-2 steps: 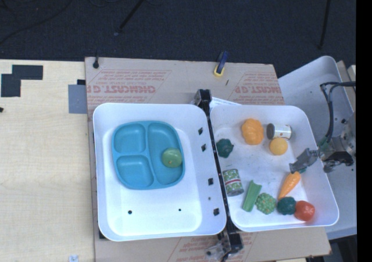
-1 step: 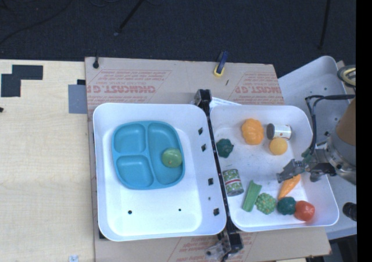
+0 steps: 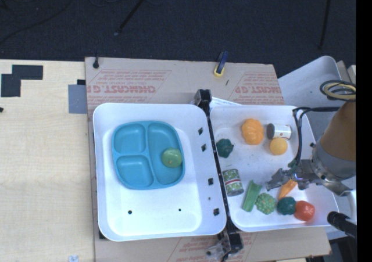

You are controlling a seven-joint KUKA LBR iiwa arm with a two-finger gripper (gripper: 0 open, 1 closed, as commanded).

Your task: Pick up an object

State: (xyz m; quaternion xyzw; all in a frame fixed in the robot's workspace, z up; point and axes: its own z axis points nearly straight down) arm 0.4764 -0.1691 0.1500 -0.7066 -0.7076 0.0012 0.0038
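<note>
orange carrot piece [image 3: 287, 187] lies at the tool [image 3: 283, 180] near the right bin's [image 3: 308, 126] front edge; whether the tool grips it cannot be told.

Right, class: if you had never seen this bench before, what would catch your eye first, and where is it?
Probably the bright blue divided tray in the left bin, with a green ball in one of its compartments. Next, the scatter of toy food in the right bin: an orange fruit near its top and a red one at its lower corner, beside the arm.
</note>
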